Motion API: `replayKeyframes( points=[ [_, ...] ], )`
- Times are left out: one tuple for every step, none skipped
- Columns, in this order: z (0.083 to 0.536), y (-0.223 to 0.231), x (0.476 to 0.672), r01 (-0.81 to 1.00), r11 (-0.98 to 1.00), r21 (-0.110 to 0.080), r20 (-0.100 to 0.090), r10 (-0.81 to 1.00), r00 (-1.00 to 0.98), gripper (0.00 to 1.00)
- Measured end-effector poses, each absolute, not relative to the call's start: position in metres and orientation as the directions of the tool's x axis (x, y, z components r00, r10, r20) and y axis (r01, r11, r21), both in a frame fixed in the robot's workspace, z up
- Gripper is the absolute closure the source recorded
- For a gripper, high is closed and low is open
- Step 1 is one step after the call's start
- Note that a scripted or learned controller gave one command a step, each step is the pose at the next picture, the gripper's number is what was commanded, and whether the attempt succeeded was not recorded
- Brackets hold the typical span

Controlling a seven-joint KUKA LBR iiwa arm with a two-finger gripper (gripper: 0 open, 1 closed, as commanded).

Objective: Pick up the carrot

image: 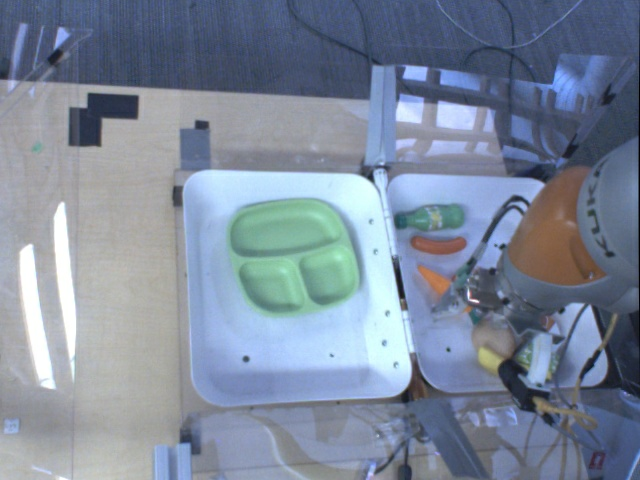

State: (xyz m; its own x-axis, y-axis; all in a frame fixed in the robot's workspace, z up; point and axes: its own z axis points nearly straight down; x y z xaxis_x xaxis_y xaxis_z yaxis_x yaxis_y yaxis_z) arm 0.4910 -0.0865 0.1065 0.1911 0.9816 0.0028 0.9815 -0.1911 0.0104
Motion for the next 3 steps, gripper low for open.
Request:
replayKeyframes(
  points=[
    [0.088, -0.104, 0.493, 0.969, -0.245, 0.005, 0.007, 0.969, 0.245, 0.0],
    [0.097, -0.104, 0.496, 0.97, -0.244, 0.009, 0.007, 0.97, 0.244, 1.0],
    [0.182, -0.068, 0.527, 0.934, -0.358, -0.003, -0.001, 0.934, 0.358, 1.0]
  ],
)
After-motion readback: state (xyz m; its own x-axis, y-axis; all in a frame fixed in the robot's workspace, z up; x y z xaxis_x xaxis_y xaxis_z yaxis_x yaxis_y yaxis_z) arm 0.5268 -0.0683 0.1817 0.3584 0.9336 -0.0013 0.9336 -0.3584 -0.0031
